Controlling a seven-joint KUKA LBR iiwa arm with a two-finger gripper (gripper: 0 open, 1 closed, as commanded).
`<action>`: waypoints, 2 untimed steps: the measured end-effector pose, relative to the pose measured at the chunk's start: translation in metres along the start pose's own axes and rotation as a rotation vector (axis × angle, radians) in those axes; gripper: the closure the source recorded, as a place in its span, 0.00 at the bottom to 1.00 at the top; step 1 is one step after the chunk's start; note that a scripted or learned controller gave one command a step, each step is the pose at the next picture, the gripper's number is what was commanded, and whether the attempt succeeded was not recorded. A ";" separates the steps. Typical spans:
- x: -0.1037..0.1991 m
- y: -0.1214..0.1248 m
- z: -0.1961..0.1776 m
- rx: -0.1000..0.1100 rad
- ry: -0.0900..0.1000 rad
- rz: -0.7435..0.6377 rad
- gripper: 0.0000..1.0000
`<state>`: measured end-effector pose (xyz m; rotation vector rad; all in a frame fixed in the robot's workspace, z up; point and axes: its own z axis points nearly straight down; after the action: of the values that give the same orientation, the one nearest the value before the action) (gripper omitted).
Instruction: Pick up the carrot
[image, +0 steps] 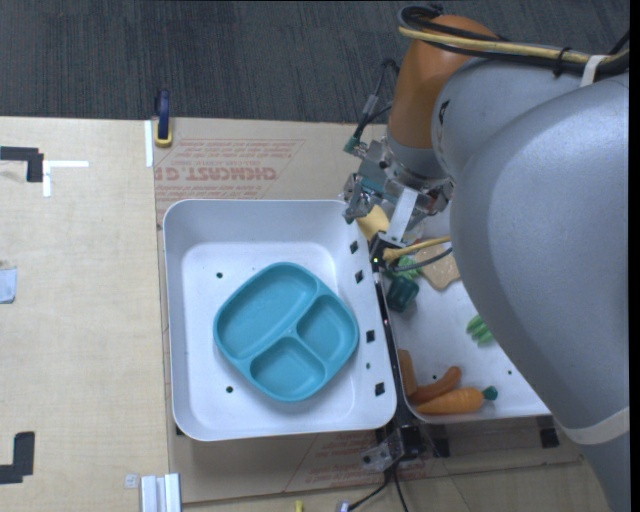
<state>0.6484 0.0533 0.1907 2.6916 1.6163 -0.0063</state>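
Observation:
The carrot (452, 403), orange with a small green top, lies near the front edge of the right bin (510, 385). My gripper (376, 216) hangs over the back end of the divider between the two bins, well behind the carrot and apart from it. A pale yellow object (374, 219) sits right at the gripper; whether it is held cannot be told. The big grey arm covers most of the right bin.
A brownish-orange sausage-shaped item (438, 384) lies just behind the carrot. A dark green item (402, 292), a tan slice (440, 270) and a small green piece (478, 328) lie further back. A blue divided plate (287, 332) rests in the left bin (190, 300).

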 end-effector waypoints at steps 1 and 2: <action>0.038 -0.009 0.000 0.002 -0.001 0.179 1.00; 0.038 -0.009 0.000 0.002 -0.001 0.180 0.00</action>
<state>0.6584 0.0909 0.1904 2.8264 1.3688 -0.0086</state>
